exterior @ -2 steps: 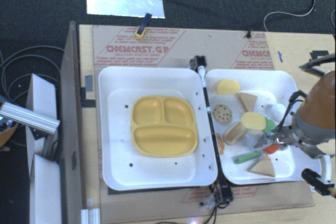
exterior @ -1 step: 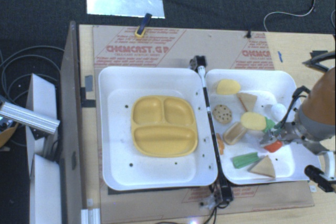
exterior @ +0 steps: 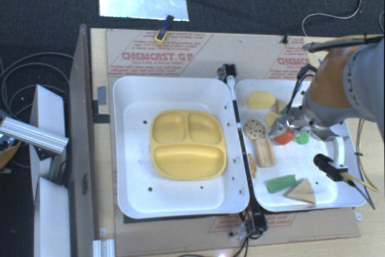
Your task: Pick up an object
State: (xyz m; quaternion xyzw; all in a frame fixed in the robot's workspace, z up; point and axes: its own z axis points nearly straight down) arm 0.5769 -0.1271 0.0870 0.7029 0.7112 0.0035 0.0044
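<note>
My gripper [exterior: 288, 126] hangs low in the right bin [exterior: 346, 200], near its middle. Directly under its tip lies a small red-orange piece [exterior: 284, 137], with a small green piece [exterior: 302, 138] touching it on the right. Whether the tip touches the red-orange piece cannot be made out. The grey arm with its orange band [exterior: 328, 84] comes in from the right and covers the bin's back right corner.
The right bin also holds a yellow piece [exterior: 261, 99], a dotted cookie [exterior: 254, 128], a tan bread stick [exterior: 263, 152], a green block [exterior: 281, 183] and a tan wedge [exterior: 301, 192]. A yellow divided plate [exterior: 186, 144] lies in the left bin [exterior: 135, 129].
</note>
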